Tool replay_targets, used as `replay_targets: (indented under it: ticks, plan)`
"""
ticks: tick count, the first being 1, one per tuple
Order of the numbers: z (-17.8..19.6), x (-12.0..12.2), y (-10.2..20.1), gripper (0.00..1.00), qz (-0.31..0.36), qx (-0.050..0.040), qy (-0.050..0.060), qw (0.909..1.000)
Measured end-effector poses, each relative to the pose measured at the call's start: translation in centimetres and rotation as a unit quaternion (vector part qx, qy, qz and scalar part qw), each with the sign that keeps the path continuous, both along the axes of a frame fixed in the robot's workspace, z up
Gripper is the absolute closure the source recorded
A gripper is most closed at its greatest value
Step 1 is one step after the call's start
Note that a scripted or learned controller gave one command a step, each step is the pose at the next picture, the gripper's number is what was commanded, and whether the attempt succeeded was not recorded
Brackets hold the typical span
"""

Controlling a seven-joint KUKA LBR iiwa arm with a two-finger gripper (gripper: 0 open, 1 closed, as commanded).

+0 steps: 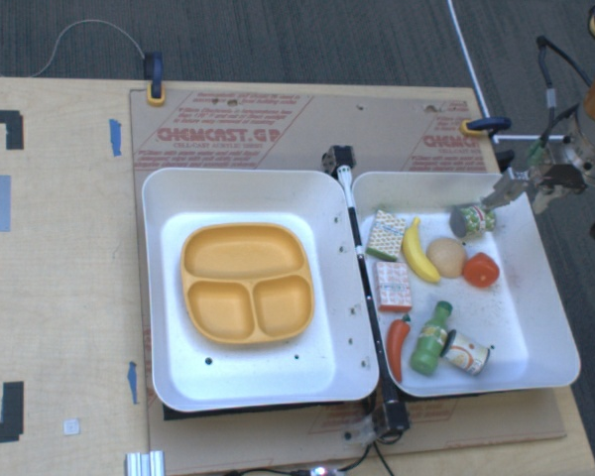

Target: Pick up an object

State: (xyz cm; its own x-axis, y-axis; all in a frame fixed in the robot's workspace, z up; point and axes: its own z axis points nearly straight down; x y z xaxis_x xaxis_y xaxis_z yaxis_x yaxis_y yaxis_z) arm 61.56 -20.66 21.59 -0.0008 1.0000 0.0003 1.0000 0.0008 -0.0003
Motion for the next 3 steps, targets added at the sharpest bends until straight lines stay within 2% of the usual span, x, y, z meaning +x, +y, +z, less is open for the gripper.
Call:
replay_targets:
  ticks: [1,2,3]
  plan:
    - [-12.1,-2.5,4.2,0.00,0.000,-0.0006,-0.001,1.0000]
    - [-12.6,-8.8,6.8,0.00,-0.001,-0.0027,-0.007,1.0000]
    - [-11.5,-8.7,6.4,1.00,-0.002,-0.0077,-0.011,0.9999]
